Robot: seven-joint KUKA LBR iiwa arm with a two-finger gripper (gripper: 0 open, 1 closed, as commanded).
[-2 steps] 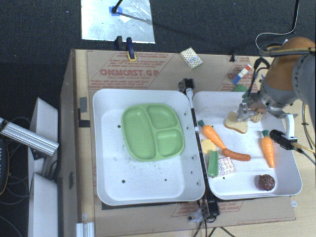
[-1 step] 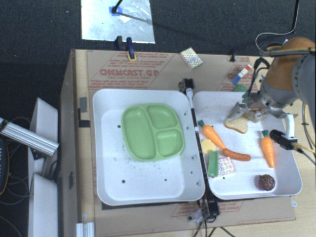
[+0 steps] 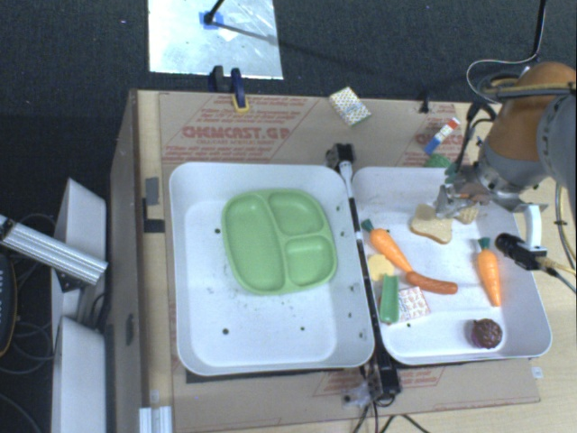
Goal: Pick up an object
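The gripper (image 3: 453, 198) hung over the bread slice (image 3: 432, 226) at the right bin's (image 3: 527, 332) far edge; whether clenched, I couldn't tell. Flat bread might slip free.

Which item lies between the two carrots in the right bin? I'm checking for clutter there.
In the camera view, a red-orange sausage lies between the left carrot and the right carrot, on the right bin's floor.

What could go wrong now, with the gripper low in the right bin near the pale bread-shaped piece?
1. The gripper sits at the edge of the tan bread-shaped toy slice, so it may push it aside rather than grasp it.
2. The two orange toy carrots lie close by and could be knocked.
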